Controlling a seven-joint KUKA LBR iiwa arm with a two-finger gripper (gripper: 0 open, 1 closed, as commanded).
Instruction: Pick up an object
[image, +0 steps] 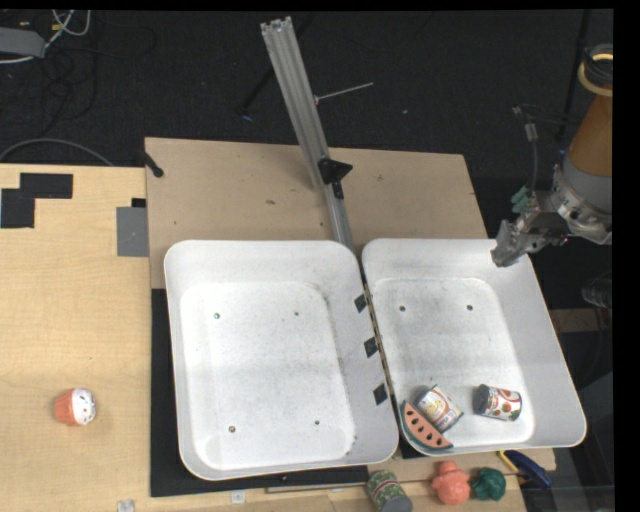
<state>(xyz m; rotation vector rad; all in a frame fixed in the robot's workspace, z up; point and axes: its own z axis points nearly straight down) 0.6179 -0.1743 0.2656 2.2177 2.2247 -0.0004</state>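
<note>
Tool (507, 250) hangs over the shallow white right bin's (560, 370) far corner; can't tell its state. Small red-and-white can (498, 402) sits at the near edge, well apart, so probably just approaching.

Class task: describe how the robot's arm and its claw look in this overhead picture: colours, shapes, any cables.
The arm is a rounded segment with a broad orange band, above a grey and silver wrist collar. A thin dark cable runs down beside it. The claw is a small grey metal piece, blocky and angular, at the end of the wrist. Its finer details are too small to tell.
</note>
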